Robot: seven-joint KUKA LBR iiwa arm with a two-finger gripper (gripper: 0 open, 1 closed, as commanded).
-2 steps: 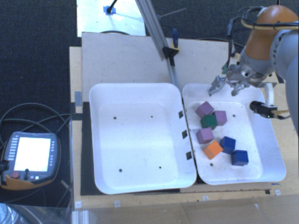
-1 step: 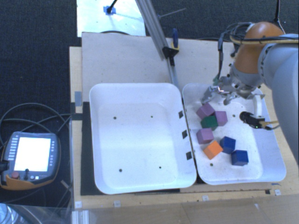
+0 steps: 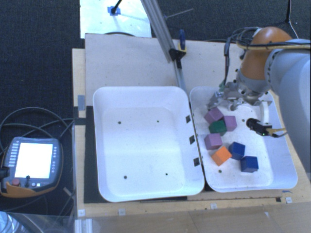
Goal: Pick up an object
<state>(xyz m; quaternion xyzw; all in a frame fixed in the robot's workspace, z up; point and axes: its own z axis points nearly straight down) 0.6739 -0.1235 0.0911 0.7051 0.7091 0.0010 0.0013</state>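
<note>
Your gripper hangs over the right bin's far edge — above the purple block — finger state impossible to tell.

Grey arm bent low, hand down

Dark carpet floor surrounds the pale wooden bench. Left of the bench, a teach pendant lies among black cables; behind it, a bright panel.
</note>
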